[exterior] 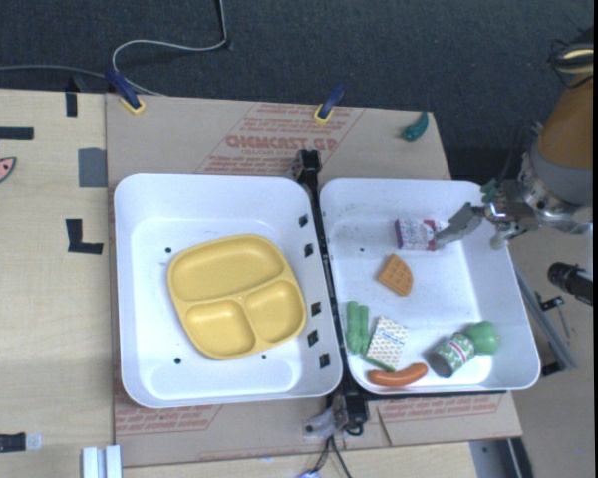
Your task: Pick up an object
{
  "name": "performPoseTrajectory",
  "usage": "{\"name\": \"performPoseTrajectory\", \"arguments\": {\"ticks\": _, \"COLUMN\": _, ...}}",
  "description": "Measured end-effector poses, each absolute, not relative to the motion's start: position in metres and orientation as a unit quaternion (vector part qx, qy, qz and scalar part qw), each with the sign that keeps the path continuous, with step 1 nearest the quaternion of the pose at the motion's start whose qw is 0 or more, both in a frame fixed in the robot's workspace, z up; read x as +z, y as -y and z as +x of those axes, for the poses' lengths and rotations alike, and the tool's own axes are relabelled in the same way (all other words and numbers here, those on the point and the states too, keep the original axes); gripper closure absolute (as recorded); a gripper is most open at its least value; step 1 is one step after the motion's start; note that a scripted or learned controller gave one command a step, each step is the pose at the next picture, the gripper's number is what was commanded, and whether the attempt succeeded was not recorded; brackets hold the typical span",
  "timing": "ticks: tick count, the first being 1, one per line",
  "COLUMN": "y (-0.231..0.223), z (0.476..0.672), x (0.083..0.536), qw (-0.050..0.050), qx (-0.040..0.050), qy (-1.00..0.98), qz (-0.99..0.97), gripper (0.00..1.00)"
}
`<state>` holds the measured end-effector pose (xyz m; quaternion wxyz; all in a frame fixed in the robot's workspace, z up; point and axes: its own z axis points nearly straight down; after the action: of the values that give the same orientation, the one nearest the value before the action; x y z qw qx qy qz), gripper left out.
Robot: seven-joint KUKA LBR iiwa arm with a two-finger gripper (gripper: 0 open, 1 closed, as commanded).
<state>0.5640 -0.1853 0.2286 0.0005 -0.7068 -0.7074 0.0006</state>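
Observation:
My gripper (pixel 470 235) hangs over the upper right part of the right bin (pixel 498 297), and it stands open. One long grey finger (pixel 456 224) slants down-left and its tip reaches the right end of a small purple and white packet (pixel 414 233). Nothing sits between the fingers. An orange wedge-shaped cracker (pixel 397 275) lies just below the packet. Along the bin's front lie a green pod (pixel 357 327), a white patterned sachet (pixel 387 343), a red-orange sausage (pixel 399 374) and a tipped can with a green lid (pixel 463 349).
The left bin (pixel 140 267) holds a yellow divided plate (pixel 237 295). A black clip strip (pixel 317 267) runs between the bins. Both stand on a cardboard sheet (pixel 269 137) clamped at its far edge. A teal item (pixel 415 126) lies at its far right corner.

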Motion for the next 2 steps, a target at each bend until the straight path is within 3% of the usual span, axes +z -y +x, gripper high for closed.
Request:
{"name": "performPoseTrajectory", "arguments": {"ticks": 1, "y": 0.1373, "z": 0.5412, "x": 0.086, "qw": 0.0, "qx": -0.0009, "qy": 0.708, "qz": -0.707, "gripper": 0.0}}
{"name": "performPoseTrajectory", "arguments": {"ticks": 2, "y": 0.1389, "z": 0.5418, "x": 0.0959, "qw": -0.002, "qx": -0.0007, "qy": 0.707, "qz": -0.707, "gripper": 1.0}}
